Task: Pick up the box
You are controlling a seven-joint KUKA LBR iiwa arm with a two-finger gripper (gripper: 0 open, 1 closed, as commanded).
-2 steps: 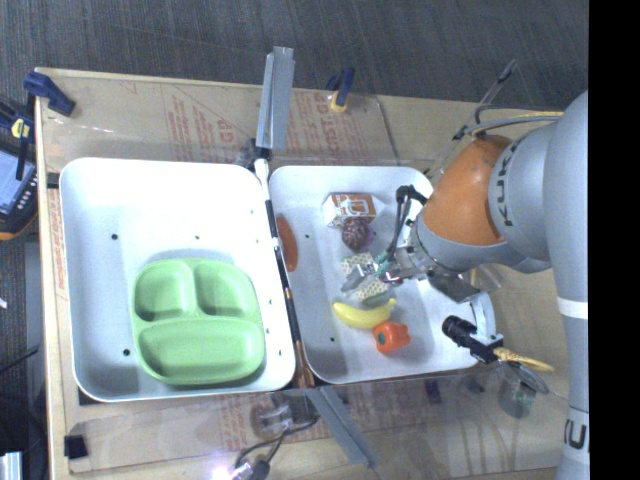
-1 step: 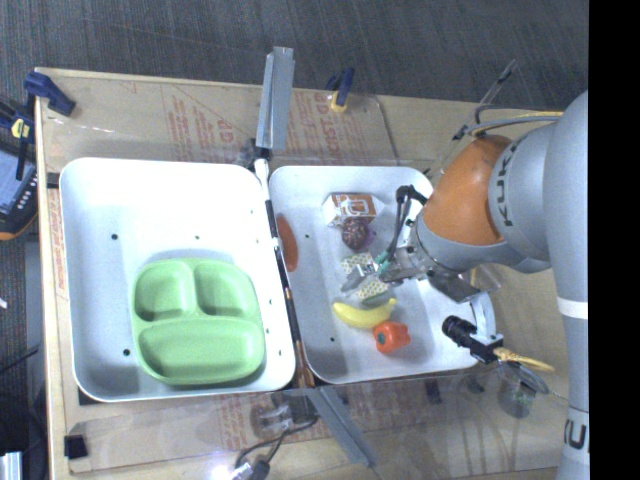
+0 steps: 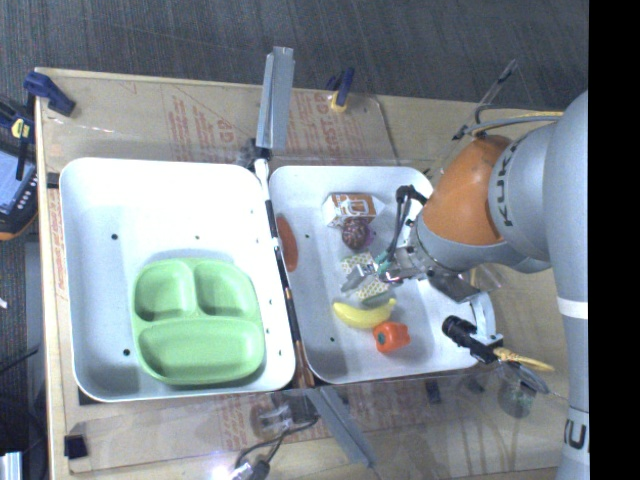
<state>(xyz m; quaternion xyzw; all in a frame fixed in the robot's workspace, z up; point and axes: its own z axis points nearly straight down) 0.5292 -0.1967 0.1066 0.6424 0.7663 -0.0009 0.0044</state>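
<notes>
The box (image 3: 352,205) is small, orange and white, and lies flat near the back of the right bin (image 3: 440,363). My gripper (image 3: 378,271) hangs low over the middle of that bin, a short way in front of the box and slightly to its right, not touching it. Directly under the gripper lies a small patterned packet (image 3: 364,280). The grey arm with its orange band (image 3: 462,208) comes in from the right and covers the bin's right side.
A dark bunch of grapes (image 3: 357,233) sits just in front of the box. A banana (image 3: 362,314) and a red pepper (image 3: 392,337) lie near the front. A brown object (image 3: 288,243) leans on the left wall. The left bin (image 3: 100,198) holds a green divided tray (image 3: 198,320).
</notes>
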